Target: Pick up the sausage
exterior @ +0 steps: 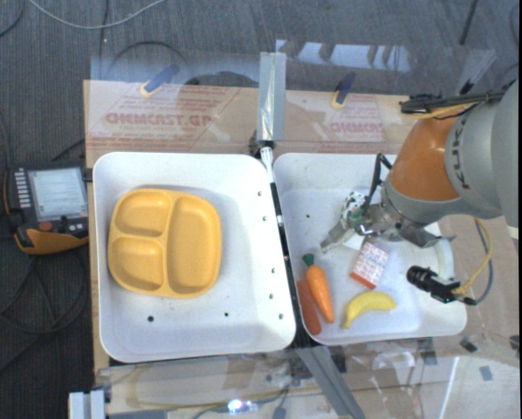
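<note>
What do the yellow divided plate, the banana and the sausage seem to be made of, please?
The yellow divided plate looks like moulded plastic: uniform colour, soft sheen, rounded compartments. The banana appears to be a plastic toy, smooth and evenly yellow. The sausage is probably plastic or rubber too, dull reddish-brown; too small to be sure.

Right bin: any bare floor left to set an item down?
Right bin: bare floor top-left, between the divider wall and the hand. Crowded along the front: sausage, carrot, banana, packet. Left bin: bare margins around the yellow tray.
</note>
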`<state>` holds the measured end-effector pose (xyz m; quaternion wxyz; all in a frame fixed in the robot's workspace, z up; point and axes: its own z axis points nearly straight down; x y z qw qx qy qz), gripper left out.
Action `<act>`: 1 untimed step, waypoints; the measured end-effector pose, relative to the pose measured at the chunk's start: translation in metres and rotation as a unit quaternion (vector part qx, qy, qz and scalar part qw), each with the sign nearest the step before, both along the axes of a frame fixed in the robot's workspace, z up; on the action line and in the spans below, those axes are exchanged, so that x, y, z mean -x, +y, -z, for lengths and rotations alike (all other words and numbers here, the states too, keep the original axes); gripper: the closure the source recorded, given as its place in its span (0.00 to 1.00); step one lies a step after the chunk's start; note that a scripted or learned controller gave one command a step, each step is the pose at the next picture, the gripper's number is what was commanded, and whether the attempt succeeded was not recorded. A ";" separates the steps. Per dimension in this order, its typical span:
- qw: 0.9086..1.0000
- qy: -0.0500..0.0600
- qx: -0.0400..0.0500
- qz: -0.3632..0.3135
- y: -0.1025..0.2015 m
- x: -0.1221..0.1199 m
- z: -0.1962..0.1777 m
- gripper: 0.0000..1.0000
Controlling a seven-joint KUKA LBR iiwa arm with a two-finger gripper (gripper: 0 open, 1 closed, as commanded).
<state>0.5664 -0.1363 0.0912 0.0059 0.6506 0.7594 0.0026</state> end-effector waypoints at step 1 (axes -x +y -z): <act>1.000 -0.002 -0.001 0.000 0.001 -0.002 -0.010 1.00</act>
